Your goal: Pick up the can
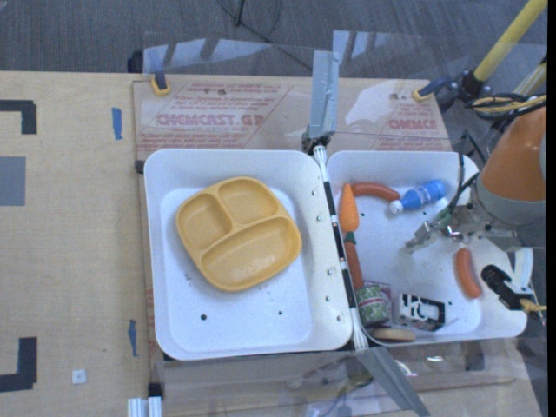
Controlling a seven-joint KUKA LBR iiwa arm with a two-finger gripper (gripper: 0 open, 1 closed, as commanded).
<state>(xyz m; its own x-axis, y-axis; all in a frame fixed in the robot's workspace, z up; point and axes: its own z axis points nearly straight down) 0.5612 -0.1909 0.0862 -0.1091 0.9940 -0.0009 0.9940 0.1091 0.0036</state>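
Can [374, 302] lies in the right bin [495, 324] beside a carrot [348, 208]; tool [427, 235] fingers spread, pinching nothing.

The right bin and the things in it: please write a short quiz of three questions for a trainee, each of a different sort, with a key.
1. True or false: the yellow divided plate lies in the right bin.
2. Multiple choice: the can lies at which part of the right bin? A) far right corner B) near left corner, beside the divider C) the middle
3. Fill in: the carrot lies along the bin's ____ wall.

Key: 1 false, it lies in the left bin. 2 B. 3 left. The gripper hangs over the middle of the right bin, apart from the can.
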